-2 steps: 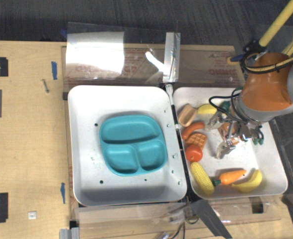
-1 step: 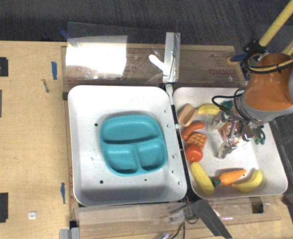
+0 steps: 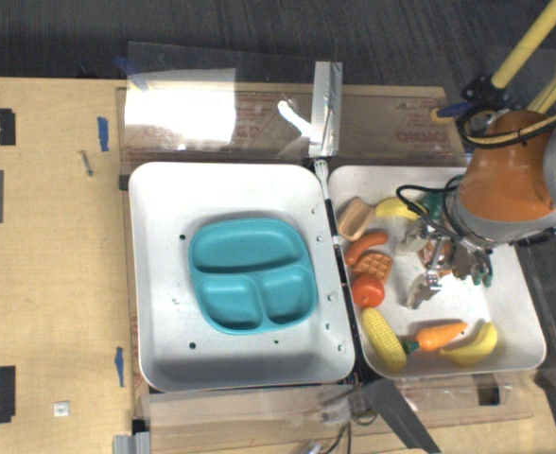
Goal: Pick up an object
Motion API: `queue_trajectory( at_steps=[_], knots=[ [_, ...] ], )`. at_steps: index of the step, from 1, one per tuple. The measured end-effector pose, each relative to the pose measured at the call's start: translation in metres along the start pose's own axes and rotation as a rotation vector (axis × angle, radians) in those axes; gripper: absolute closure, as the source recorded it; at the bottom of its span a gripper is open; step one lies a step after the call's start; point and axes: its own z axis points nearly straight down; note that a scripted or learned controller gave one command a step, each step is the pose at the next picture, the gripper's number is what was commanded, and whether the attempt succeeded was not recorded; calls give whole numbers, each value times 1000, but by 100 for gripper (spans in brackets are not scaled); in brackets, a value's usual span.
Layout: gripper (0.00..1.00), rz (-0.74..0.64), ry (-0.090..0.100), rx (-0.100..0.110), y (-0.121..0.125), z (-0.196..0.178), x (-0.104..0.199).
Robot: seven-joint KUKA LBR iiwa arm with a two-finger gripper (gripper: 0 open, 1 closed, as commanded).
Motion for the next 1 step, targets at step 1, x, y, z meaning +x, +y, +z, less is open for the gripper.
queue_trajectory(
  at_steps=[1],
  knots=[
    [0,-84,-2,0,-58,1,-17]
  ],
)
